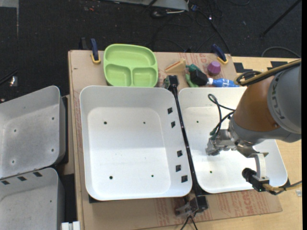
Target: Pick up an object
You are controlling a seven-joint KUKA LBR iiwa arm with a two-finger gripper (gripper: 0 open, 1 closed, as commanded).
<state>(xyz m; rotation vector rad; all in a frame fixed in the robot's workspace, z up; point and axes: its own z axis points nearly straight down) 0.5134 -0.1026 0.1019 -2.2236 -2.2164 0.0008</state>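
We start at the end effector point(214, 146), which hangs low inside the right bin point(201, 176), near that bin's middle and toward its 9 o'clock side. Its metal parts are bunched and small in this view, so we cannot tell whether it is spread or pressed together, and we see nothing pinched in it. Above it the orange band point(256, 107) and the grey arm point(288, 104) come in from 3 o'clock and hide the bin's far right portion.

Where is a thing to pick up? The floor of the right bin that we can see is bare white, and the left bin point(129, 143) likewise shows just its small dark dots. The loose things lie outside the bins, on the table point(76, 80) at 12 o'clock: a green tray point(130, 65), a purple cup point(214, 68), a blue bottle point(224, 83) and a wooden stick point(174, 65) (all well apart from the end effector).

What could go wrong, in our judgement: the end effector may close on bare plastic and come up with nothing, since no object sits under it. Something may lie hidden beneath the arm, but we cannot confirm that. A further descent could also press into the bin floor, and the cable point(216, 110) looping beside the wrist might snag.
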